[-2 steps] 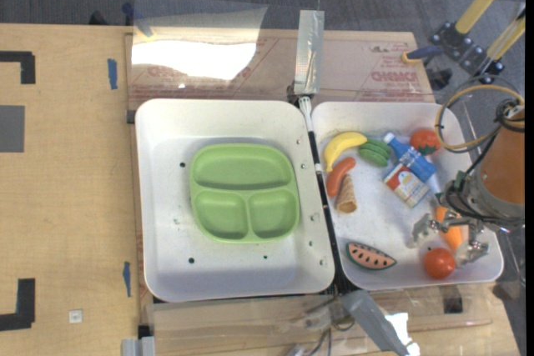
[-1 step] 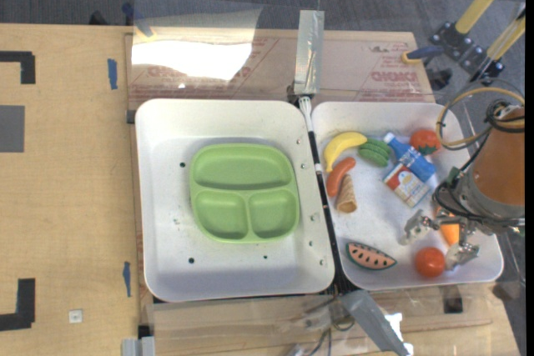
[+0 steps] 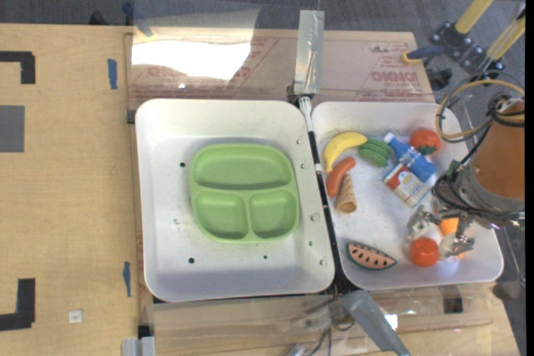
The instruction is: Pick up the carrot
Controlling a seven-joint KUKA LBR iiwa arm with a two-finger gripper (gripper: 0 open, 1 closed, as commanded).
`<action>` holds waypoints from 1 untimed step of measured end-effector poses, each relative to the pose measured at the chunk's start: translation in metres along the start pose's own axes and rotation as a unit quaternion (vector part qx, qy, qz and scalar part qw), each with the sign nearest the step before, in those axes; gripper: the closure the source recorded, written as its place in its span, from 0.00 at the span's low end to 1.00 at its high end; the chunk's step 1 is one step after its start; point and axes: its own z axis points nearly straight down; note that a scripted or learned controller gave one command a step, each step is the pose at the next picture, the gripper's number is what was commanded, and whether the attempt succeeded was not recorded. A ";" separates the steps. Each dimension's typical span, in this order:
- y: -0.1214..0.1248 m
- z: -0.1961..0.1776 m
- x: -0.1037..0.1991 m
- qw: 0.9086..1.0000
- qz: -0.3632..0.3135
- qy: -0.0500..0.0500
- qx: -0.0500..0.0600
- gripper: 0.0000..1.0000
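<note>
The carrot [image 3: 449, 224] shows as a small orange piece low in the right bin [image 3: 488, 271], near its front right corner. My gripper [image 3: 442, 233] reaches down over it from the right. One metal finger [image 3: 422, 221] is on the carrot's left and the other finger [image 3: 463, 243] on its right, both close against it. The arm's orange band and cables hide whatever lies further right.
A red ball [image 3: 424, 251] touches the gripper's left finger, and a watermelon slice [image 3: 370, 256] lies left of it. Further back are a blue carton [image 3: 410, 170], tomato [image 3: 425, 139], banana [image 3: 343, 147], sausage [image 3: 338, 173] and cone [image 3: 346, 196]. The left bin [image 3: 158, 204] holds a green divided plate [image 3: 244, 191].
</note>
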 end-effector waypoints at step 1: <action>0.000 0.001 0.000 1.000 0.000 0.000 -0.001 0.00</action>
